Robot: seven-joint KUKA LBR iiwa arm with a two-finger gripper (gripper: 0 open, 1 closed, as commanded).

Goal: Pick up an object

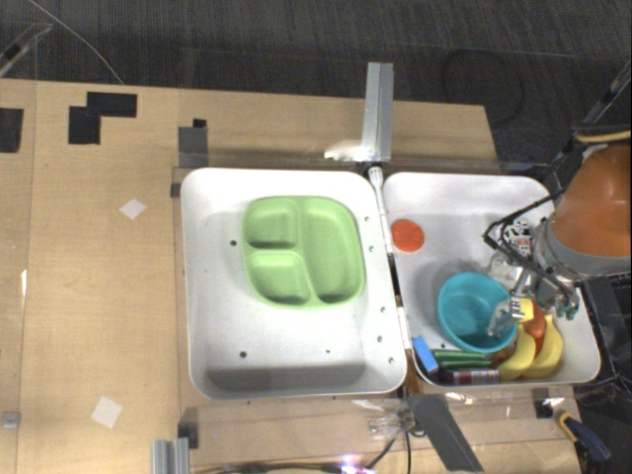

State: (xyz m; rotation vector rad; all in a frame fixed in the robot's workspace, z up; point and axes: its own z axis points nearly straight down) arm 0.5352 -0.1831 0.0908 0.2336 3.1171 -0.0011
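Approach step: gripper [513, 309] sits low in the right bin [464, 191] at the teal bowl's [474, 309] right rim, beside the banana [538, 354], jaw opening indiscernible, nothing visibly held; next move needs closing on the rim, then lifting.

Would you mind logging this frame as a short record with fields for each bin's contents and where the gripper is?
left bin: green divided tray
right bin: teal bowl, orange disc, bananas, blue block, dark marker-like item
gripper: over the teal bowl's right rim, beside the bananas
arm: enters from the right, orange band visible
grasp: nothing seen held
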